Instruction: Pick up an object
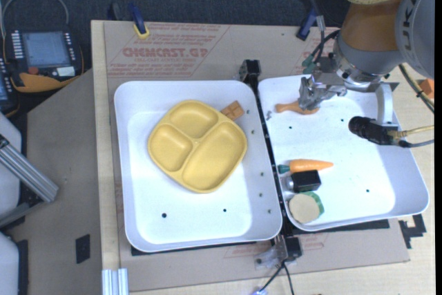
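Orange-tan spoon-like piece [293, 107] lies at the right bin's [407, 183] far left, gripper [311, 94] down over it. I cannot tell the jaws' state. I judge it light, stiff, slippery; grip mid-handle.

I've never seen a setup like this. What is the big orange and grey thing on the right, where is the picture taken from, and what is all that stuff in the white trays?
That is a robot arm, filmed by one camera fixed above the bench, looking down at a slant. At its tip sits a gripper, lowered into the right bin, right over a small tan object near the bin's back edge. I cannot tell whether it grips it. That bin also holds a toy carrot, a black block and a round tan and green piece. The left bin holds a yellow divided plate with a small brown block at its edge.
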You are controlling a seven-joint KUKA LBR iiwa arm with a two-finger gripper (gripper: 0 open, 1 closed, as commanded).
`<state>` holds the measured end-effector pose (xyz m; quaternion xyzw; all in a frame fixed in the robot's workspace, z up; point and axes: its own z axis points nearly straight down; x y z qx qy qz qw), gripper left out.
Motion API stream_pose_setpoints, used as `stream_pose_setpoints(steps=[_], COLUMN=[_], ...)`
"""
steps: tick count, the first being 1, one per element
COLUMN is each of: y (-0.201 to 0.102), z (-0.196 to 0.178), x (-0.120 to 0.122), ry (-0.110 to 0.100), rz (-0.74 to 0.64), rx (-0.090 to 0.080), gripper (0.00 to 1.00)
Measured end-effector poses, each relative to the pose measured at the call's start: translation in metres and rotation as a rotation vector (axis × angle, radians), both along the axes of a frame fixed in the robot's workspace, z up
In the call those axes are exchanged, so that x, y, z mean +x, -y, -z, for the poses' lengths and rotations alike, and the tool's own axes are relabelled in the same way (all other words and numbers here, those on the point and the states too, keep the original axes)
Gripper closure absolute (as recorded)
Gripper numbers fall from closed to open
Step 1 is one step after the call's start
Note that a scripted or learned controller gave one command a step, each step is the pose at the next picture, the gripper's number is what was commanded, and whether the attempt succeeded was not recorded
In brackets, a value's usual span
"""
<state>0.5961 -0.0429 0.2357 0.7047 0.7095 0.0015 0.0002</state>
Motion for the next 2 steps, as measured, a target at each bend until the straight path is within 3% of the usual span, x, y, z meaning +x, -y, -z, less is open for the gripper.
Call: stream_pose_setpoints(steps=[2], y=[-0.114], z=[0.010], x=[0.004], ry=[-0.006], rz=[0.001], rx=[0.000], gripper=[1.00])
